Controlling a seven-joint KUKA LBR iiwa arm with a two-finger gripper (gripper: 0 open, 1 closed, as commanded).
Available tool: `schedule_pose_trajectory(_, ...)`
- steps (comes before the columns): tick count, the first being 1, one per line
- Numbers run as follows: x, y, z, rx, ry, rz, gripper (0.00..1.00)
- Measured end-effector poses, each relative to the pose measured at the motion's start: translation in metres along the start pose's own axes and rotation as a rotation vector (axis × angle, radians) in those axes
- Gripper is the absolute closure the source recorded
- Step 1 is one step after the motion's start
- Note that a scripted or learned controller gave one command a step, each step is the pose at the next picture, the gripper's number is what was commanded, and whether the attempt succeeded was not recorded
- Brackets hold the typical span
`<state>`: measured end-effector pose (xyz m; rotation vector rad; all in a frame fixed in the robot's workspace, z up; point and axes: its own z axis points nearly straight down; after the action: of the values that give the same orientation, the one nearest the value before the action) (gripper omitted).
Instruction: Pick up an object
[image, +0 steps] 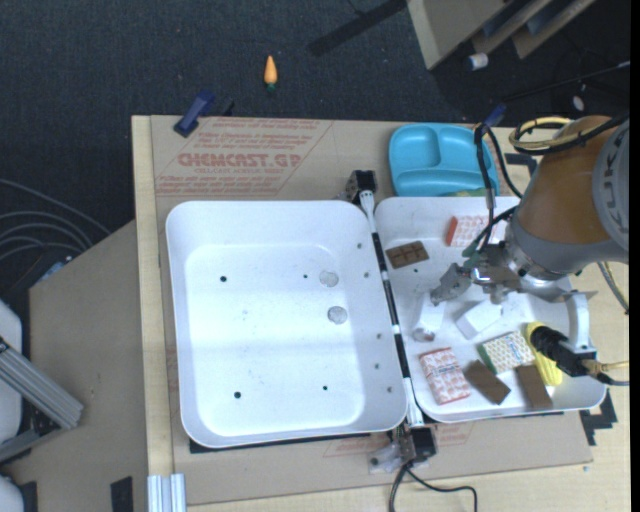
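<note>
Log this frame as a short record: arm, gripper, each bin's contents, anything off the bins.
arm: grey with orange band, over the right bin
gripper: low in the right bin
left bin: two small round discs
right bin: brown block, red-patterned packet, yellow object, other small items
off bins: blue tray behind the right bin

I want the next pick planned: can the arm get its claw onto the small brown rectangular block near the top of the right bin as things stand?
Probably yes. The small brown rectangular block lies flat by itself on the right white bin's floor, with bare floor around it, and the claw hangs just to the right of it and nearer the camera. Nothing lies on top of it.
</note>
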<state>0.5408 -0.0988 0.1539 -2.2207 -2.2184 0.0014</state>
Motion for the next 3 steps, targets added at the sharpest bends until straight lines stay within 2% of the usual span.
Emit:
schedule_pose_trajectory(1, -0.048, 0.041, 0.07, -0.002, -0.002, 0.0, 0.0)
schedule_pose_trajectory(2, -0.063, 0.117, 0.068, -0.003, -0.002, -0.003, 0.0)
schedule_pose_trajectory(3, -0.102, 0.091, -0.033, -0.005, -0.003, -0.002, 0.0)
